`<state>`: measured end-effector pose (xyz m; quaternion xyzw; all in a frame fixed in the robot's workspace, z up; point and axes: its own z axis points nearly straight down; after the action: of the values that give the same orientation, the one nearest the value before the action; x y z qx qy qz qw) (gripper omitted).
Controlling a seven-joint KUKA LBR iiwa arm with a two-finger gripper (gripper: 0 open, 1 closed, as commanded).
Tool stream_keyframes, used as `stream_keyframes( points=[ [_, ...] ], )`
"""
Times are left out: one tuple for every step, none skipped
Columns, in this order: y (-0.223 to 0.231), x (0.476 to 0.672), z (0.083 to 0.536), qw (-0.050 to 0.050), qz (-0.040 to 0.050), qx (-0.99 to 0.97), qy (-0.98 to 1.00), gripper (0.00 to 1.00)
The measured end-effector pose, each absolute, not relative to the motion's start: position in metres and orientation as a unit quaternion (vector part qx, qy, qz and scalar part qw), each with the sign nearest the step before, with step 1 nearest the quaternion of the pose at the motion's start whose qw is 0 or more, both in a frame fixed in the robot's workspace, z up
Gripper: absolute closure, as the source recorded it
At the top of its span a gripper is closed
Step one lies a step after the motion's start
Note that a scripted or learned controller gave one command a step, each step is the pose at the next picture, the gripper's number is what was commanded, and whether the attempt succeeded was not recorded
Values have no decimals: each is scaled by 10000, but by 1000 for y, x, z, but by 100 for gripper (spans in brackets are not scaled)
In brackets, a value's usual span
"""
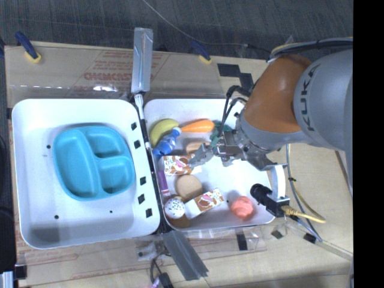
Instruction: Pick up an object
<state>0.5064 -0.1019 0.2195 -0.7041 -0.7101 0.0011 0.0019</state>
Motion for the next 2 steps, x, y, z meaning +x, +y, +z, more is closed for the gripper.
stream_keyframes(
  points=[
    [-112, 566, 205, 8, 7, -6459, -7634, 0],
    [-97, 565, 118, -83, -43, -5104, -8599, 0]
  ],
)
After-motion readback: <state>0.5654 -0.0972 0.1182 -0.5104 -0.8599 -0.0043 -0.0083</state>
